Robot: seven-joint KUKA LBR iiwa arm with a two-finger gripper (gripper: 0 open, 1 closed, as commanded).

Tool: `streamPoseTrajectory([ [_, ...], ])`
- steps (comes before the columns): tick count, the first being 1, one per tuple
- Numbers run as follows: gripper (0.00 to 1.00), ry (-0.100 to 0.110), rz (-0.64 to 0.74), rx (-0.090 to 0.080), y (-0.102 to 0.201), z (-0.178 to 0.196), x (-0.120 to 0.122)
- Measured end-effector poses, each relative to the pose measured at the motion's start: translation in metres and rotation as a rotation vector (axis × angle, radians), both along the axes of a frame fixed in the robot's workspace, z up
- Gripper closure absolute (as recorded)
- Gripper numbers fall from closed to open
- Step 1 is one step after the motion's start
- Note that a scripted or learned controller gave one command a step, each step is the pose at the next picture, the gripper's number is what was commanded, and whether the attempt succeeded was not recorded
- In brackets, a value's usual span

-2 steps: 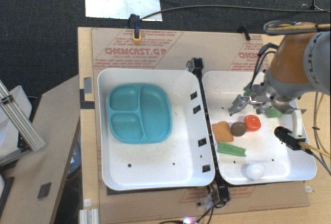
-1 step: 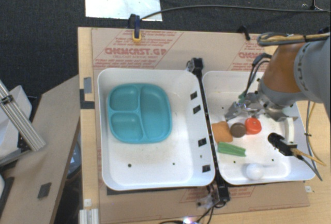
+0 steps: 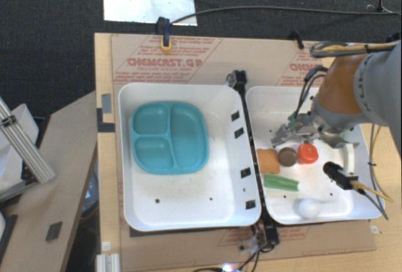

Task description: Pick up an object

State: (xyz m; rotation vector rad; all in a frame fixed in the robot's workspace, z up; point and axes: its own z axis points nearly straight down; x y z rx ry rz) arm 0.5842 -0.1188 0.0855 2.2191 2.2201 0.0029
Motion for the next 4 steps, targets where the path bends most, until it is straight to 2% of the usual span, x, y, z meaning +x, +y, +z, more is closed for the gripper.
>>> streamPoseTrajectory([
  [1, 1.00, -0.001, 0.001, 0.000, 0.000, 0.010, 0.000],
  [2, 1.00, 0.000, 0.004, 0.000, -0.002, 0.064, 0.011],
  [4, 1.00, -0.002, 0.005, -0.001, 0.001, 0.176, 0.002],
])
